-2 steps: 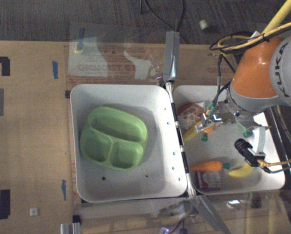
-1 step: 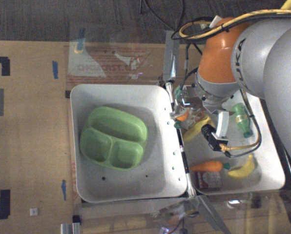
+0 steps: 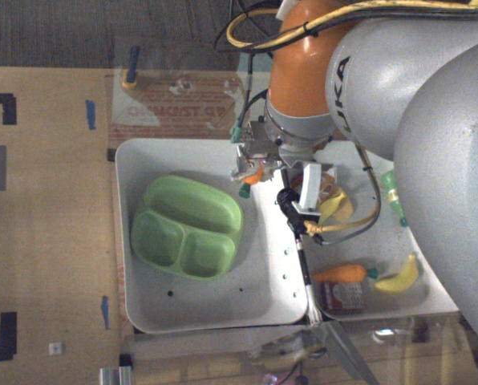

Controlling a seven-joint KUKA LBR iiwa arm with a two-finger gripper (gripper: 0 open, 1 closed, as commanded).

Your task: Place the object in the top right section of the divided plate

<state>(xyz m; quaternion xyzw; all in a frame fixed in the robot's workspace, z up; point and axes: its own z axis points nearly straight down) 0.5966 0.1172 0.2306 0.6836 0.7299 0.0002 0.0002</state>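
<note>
A small orange, carrot-like object with a green tip (image 3: 251, 180) sits at the gripper (image 3: 249, 172), at the right rim of the left white bin (image 3: 143, 295). It appears to lie between the fingers, though the wrist hides them and it is not possible to tell how far they are parted or whether they truly clamp it. The light green plastic divided plate (image 3: 192, 226) lies in that same bin, just left of and below the gripper, nearly under it; its large section is nearest the gripper and two smaller sections lie beyond. Which section counts as top right is a judgement, likely the part closest to the gripper. White bin floor lies open around the plate. The right white bin (image 3: 431, 299) holds a larger orange carrot (image 3: 340, 274), a yellow banana (image 3: 401, 277) and other items, well apart from the plate.
</note>
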